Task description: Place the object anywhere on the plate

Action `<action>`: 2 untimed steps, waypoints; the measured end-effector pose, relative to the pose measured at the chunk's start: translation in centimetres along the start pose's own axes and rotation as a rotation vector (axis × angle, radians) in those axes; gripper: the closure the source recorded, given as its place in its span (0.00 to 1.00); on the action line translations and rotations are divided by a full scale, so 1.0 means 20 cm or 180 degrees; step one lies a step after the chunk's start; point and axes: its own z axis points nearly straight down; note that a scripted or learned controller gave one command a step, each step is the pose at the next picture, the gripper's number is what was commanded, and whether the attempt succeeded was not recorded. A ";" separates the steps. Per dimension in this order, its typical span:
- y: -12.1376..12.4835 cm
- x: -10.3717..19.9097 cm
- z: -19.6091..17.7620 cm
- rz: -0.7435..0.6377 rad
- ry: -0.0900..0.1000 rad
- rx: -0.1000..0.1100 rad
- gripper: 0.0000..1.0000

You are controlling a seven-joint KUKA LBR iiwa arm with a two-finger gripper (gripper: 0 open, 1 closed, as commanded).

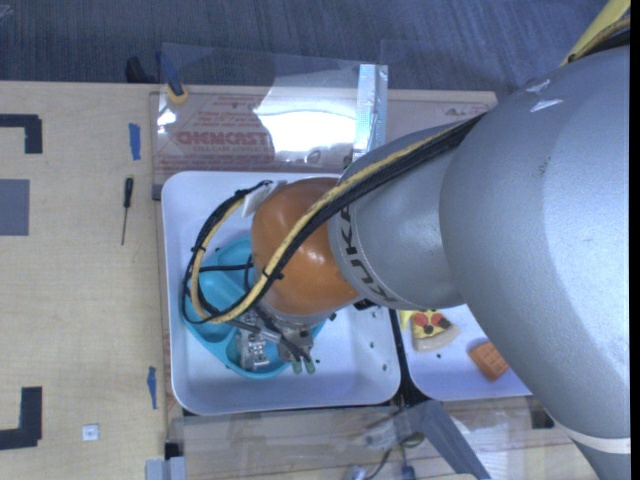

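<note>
A blue plate (222, 290) lies in the left white bin (345, 373), and the arm's orange wrist band (300, 253) with looped cables covers most of it. My gripper (272, 352) hangs low over the plate's front right rim. Whatever lies under the gripper is hidden. In the right bin (450, 383), a toy pizza slice (431, 328) and a small orange piece (488, 360) lie close to the dividing wall.
The grey arm covers most of the right bin and the back right of the left bin. A clear plastic sheet with red lettering (262, 134) stands behind the bins. A small screwdriver (126, 206) lies on the wooden bench to the left.
</note>
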 end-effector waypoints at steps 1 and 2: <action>0.00 -0.01 -0.04 0.0009 0.0000 -0.0002 1.00; 0.01 -0.01 -0.08 0.0011 0.0005 -0.0007 1.00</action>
